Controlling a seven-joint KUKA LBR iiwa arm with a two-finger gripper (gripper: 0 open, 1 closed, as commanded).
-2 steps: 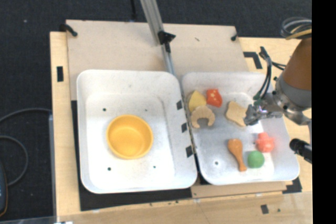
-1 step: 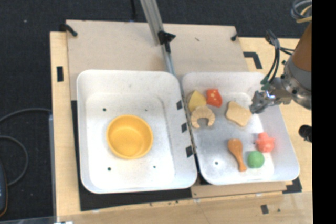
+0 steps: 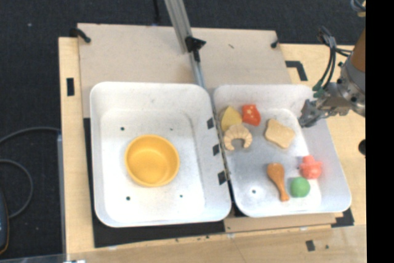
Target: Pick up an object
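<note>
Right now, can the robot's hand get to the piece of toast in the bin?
Probably yes. The hand hangs over the right bin's upper right edge, and the toast lies just to the left of it, flat and uncovered. The croissant and the red toy sit apart from the toast, so nothing blocks the way.

Two shallow white bins sit side by side on the bench. The left bin (image 3: 111, 101) holds a yellow bowl (image 3: 152, 160). The right bin (image 3: 335, 194) holds a lemon wedge (image 3: 230, 116), a red strawberry (image 3: 250, 113), a croissant (image 3: 237, 137), a bread slice (image 3: 279, 133), a drumstick (image 3: 277, 180), a green ball (image 3: 300, 187) and a red-pink toy (image 3: 311, 167). The gripper (image 3: 309, 114) hangs over the right bin's upper right rim, near the bread slice
</note>
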